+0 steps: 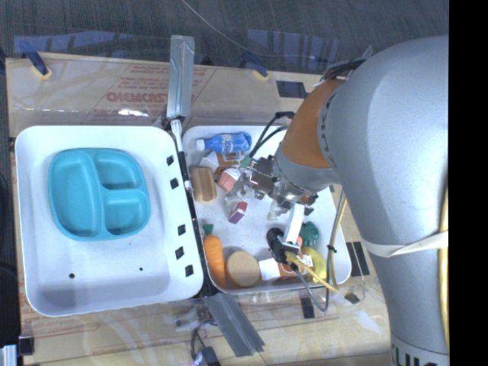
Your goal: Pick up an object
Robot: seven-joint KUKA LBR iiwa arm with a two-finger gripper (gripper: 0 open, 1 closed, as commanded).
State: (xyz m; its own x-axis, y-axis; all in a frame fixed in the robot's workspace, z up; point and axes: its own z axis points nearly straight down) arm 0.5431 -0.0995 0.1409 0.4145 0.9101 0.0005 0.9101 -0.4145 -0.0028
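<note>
Arm enters from 3 o'clock, grey bulk and orange band over the right bin (341, 259). Gripper (258, 180) hangs low over the middle of that bin, its tip among the small items; whether it is open or closed I cannot tell, the wrist hides that end and nothing visibly sits in it. Candidates for the pick all lie in the right bin: blue bottle (227, 142) at 12 o'clock near the far wall, tan block (203, 184) at 9 o'clock along the left wall, a small pink-and-white piece (228, 178) just beside the gripper, a small red-and-white piece (238, 212) a little toward 6 o'clock, orange carrot (213, 258) and tan round object (242, 268) at 7 o'clock, touching each other. Left bin (46, 296) carries a teal divided plate (99, 192), well apart from the action. Judgement: the pink-and-white piece is nearest. Descend straight, centre over one item only, keep clear of the tan block and bin wall. Clutter is tight, so a skewed approach would likely nudge neighbours. Close fully before lifting, lift vertically, confirm the item rises.
</note>
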